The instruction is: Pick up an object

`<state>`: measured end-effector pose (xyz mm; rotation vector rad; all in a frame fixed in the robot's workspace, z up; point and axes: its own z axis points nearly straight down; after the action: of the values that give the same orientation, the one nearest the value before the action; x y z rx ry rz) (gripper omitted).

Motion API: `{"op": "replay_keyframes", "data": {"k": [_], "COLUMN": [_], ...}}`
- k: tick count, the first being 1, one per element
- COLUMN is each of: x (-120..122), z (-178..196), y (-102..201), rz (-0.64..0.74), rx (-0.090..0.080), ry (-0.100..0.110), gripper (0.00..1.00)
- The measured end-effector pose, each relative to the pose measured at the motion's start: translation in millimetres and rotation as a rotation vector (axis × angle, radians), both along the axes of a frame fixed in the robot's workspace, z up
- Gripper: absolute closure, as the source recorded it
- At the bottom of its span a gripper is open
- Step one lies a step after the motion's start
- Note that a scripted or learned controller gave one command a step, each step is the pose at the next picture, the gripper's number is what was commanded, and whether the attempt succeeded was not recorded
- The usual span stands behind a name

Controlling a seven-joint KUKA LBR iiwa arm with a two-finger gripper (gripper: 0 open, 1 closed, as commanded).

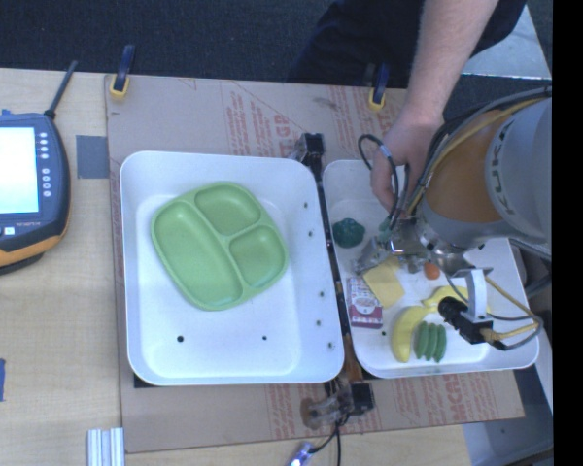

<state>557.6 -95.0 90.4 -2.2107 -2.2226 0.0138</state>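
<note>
My gripper [377, 256] hangs low over the right bin [369, 359], its metal fingers down among the objects near the bin's left side. Just under it lies a yellow cheese-like wedge [384, 284]. A dark green round piece [349, 231] sits a little up and left of the fingers. Lower in the bin are a small red-and-white carton [365, 308], a yellow banana [404, 332] and a green ridged vegetable [429, 341]. A small orange piece [431, 271] shows beside the wrist. Nothing visibly sits between the fingers.
The left bin [223, 357] holds a green divided plate [220, 244]. A person's arm and hand [405, 153] reach into the right bin's top, close to my wrist cables. A tablet controller [15, 187] lies at the left of the bench.
</note>
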Motion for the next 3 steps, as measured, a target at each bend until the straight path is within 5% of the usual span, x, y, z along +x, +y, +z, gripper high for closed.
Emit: {"op": "replay_keyframes", "data": {"k": [1,2,3], "x": [54.5,40.8,24.4], "z": [71.9,0.3,3.0], "y": [-41.0,-96.4,-107.7], "rz": [-0.004,-0.004,-0.027], "rx": [-0.001,0.000,-0.004], "ry": [-0.013,-0.005,0.023], "gripper": [0.00,0.00,1.00]}}
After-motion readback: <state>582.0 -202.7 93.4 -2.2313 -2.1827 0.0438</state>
